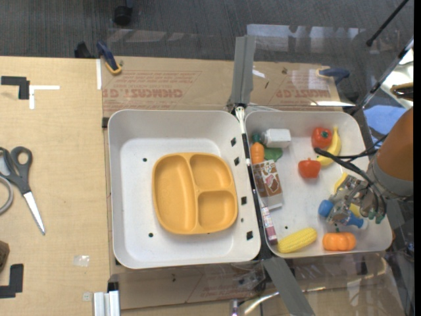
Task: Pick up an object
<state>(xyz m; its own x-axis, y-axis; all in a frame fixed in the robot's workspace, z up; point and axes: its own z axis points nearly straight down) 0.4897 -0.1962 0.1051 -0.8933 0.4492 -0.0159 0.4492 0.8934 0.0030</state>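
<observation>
The right bin (289, 209) holds several toy foods. Among them are a red tomato (321, 137) against a banana (336, 145), a small red fruit (308, 168), a corn cob (297, 240), an orange pumpkin (339, 241) and a blue piece (326, 208). A brown packet (268, 179), a carrot (257, 153) and a white block (277, 135) lie along the bin's left side. My gripper (346, 208) hangs low at the bin's right side, right over the blue piece and just above the pumpkin. Its body hides part of the blue piece.
The left bin (125, 176) carries a yellow divided plate (195, 193). Scissors (25, 183) lie on the bench at far left. A black cable (342, 155) runs from the arm across the right bin near the banana.
</observation>
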